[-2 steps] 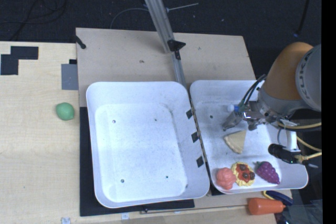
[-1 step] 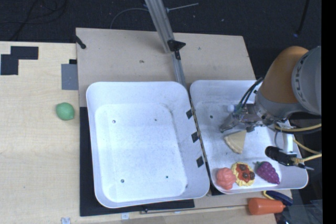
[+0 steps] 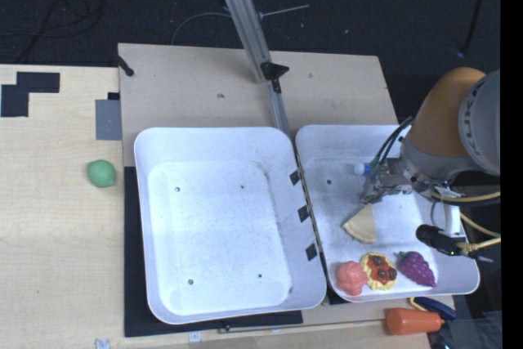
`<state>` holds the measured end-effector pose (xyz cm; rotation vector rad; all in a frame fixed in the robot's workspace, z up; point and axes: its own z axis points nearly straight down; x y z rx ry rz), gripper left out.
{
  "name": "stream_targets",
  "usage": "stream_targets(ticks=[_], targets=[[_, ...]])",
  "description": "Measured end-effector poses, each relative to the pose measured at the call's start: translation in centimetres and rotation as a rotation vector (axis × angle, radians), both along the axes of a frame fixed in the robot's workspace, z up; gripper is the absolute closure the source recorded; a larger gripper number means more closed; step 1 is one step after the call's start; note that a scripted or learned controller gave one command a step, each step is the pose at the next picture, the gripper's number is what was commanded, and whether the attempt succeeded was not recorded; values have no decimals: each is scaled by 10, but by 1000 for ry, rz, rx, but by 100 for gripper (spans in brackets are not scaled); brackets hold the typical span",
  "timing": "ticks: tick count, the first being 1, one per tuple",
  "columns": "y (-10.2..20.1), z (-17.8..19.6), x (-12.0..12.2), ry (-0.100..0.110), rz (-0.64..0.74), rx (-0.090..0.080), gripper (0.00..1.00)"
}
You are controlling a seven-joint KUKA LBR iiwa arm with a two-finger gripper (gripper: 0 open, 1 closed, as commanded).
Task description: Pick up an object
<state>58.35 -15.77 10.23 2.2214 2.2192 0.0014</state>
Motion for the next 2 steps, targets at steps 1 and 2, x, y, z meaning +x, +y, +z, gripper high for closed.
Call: stream_targets(ticks=[1,2], targets=[[-2,58,-7,-3,0,-1,100],[-1,115,-15,-3,0,0,100]])
